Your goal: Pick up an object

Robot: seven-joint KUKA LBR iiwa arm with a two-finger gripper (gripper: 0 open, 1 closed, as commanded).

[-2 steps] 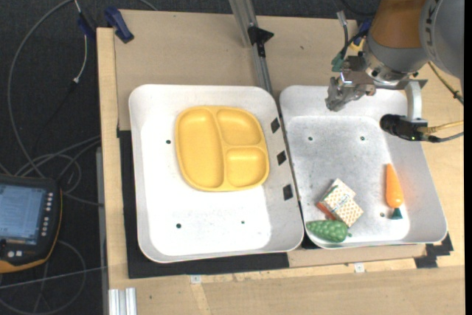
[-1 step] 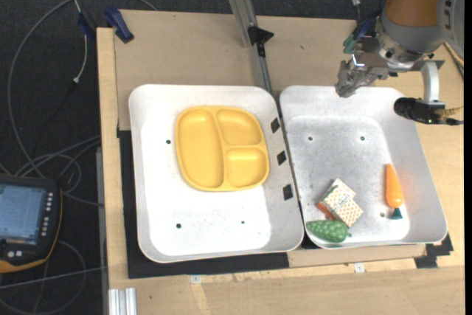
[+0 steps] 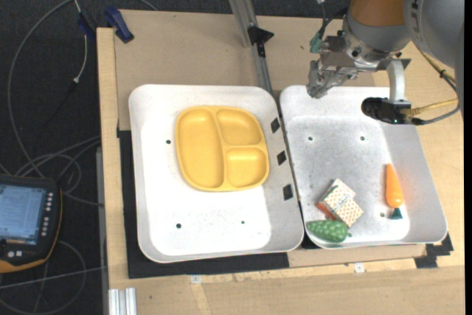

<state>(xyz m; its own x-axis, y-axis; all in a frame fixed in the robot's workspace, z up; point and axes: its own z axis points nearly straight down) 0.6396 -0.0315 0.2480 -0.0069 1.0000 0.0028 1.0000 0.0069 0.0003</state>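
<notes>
Well, carrot (image 3: 394,187) lies far below-right of end effector (image 3: 318,87).

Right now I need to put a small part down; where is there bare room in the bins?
Right bin: bare between the gripper and the carrot; crowded near corner. Left bin: bare strip below the yellow tray.

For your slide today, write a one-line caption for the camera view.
Gripper hovers over the right bin's far corner; carrot, small box and green toy lie near; yellow tray fills the left bin.

Two white bins (image 3: 210,96), one yellow divided tray (image 3: 221,147), one carrot (image 3: 394,187), one small box (image 3: 341,202) (patterned), one green vegetable (image 3: 328,231).
</notes>
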